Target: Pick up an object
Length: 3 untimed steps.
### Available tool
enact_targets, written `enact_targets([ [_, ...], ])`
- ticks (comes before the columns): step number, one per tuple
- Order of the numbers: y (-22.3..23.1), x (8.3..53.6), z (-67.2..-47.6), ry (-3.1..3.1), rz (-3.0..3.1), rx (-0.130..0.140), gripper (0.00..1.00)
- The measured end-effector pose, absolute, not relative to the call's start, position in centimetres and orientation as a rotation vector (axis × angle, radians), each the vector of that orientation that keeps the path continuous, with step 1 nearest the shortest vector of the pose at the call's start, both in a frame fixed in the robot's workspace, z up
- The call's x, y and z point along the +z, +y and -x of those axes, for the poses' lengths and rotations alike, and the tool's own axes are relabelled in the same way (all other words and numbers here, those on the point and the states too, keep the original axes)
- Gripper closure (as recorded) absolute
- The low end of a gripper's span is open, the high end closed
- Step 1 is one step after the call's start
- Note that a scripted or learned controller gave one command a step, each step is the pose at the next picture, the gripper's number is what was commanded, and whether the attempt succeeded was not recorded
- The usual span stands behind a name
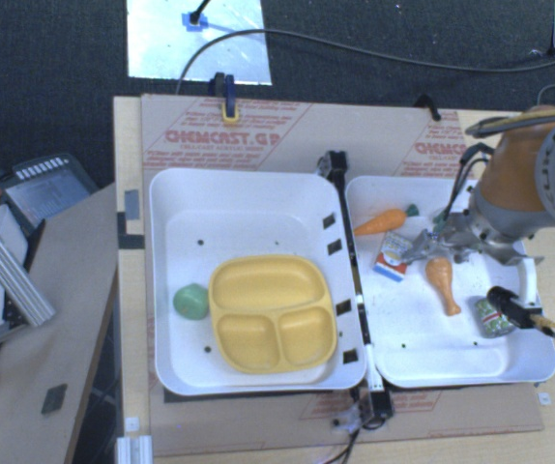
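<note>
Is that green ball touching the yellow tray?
Apart. The camera view shows a thin strip of white bin floor between the green ball and the yellow tray's left rim.

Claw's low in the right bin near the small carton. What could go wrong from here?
1. The claw sits at the edge of the small red, white and blue carton, so closing there may nudge it aside rather than grip it.
2. The orange plastic carrot and tan toy chicken drumstick lie close by; the claw could bump one or grab two things.
3. The green-labelled can lies beside the arm's black attachment, so a swing might knock it.
</note>
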State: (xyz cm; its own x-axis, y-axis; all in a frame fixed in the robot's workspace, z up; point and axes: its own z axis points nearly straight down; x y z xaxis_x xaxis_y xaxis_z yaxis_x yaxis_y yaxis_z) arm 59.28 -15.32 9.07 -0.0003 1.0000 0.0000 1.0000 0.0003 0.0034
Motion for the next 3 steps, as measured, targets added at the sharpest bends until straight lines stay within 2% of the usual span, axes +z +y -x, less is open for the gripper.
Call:
enact_targets([
  [1, -15.4, 10.4, -59.4, 2.217, -2.215, 0.007, 1.0],
  [3, -15.7, 21.7, -59.6, 2.222, -2.213, 0.005, 1.0],
])
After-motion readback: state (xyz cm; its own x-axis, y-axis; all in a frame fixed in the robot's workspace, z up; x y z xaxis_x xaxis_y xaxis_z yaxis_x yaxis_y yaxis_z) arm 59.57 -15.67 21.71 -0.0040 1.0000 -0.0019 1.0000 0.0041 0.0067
